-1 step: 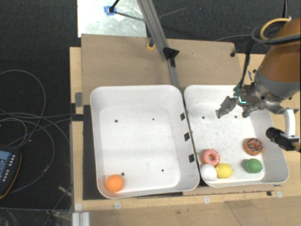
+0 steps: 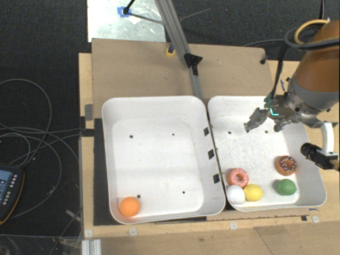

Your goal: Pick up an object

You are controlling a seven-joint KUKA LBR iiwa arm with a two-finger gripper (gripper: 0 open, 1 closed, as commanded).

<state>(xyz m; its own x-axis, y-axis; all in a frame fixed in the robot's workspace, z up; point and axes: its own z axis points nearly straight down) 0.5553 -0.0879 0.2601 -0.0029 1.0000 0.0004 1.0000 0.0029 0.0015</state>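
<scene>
My gripper (image 2: 267,122) hangs over the back part of the right bin (image 2: 319,198), open, with nothing between its fingers. Toward the front of that bin lie a pink-iced donut (image 2: 237,177), a white ball (image 2: 235,194), a yellow lemon (image 2: 253,192), a green lime (image 2: 285,187) and a chocolate donut (image 2: 286,165). All of them sit well in front of the gripper. An orange ball (image 2: 129,206) rests in the front left corner of the left bin (image 2: 154,104).
A slanted grey pole (image 2: 178,31) crosses the back of the bench and ends near the divide between the bins. Black clips (image 2: 211,154) line that divide. A black fitting (image 2: 319,155) juts in at the right bin's right rim.
</scene>
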